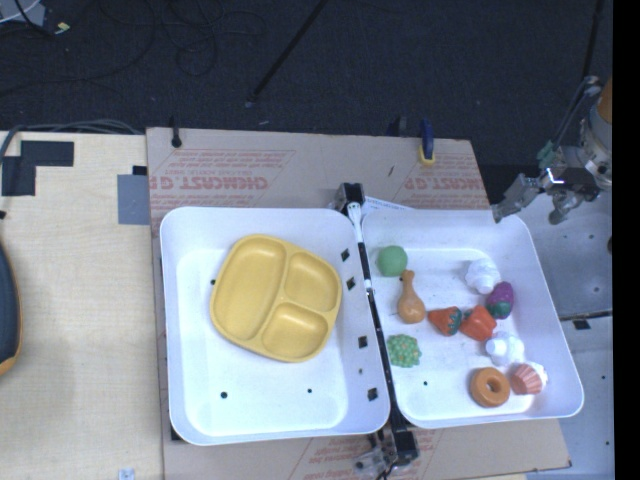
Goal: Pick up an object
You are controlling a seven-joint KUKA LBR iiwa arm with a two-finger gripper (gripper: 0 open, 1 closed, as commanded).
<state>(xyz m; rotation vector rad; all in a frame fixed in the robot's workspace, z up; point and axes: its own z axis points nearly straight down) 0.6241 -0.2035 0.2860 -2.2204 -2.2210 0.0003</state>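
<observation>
You are viewing the gripper (545, 190) hovering outside the right bin's (545, 268) far right corner, well apart from the toys. Whether it is open or closed cannot be told, and nothing is showing in its grasp. The nearest candidates are lying down and left of it: the white piece (482, 273) and purple piece (501, 297), touching each other. The chicken drumstick (410, 300) is lying further left, long axis running front to back. The arm is entering from the right edge, high above bin level. The yellow plate (276, 296) is occupying the left bin (190, 368).
</observation>
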